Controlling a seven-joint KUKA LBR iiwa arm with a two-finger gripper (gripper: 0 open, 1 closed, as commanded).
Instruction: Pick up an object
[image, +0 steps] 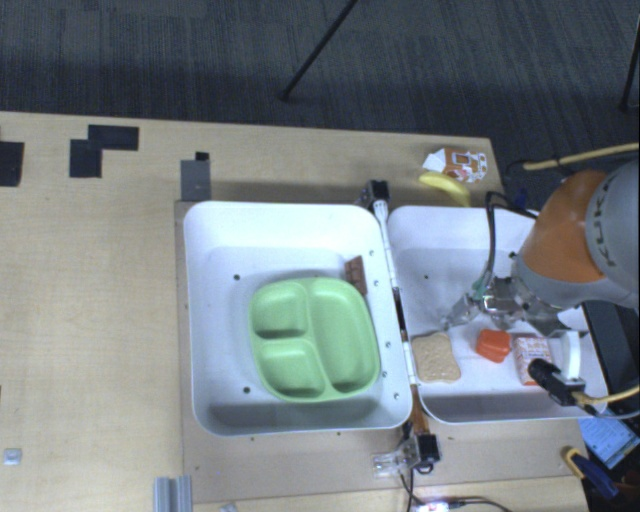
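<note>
In the right bin (440, 240), my gripper (482, 306) hangs low over the floor, just above and left of a small orange block (492, 346). A tan slice of bread (436, 357) lies at the bin's front left, near the divider. A red and white packet (533, 356) sits right of the orange block, partly under the arm. I see nothing between the fingers.
The left bin (215, 300) holds a green divided plate (314, 337) and a small brown piece (354, 270) by its right wall. Behind the right bin, on the bench, lie a yellow item (442, 183) and a white and orange wrapper (458, 162).
</note>
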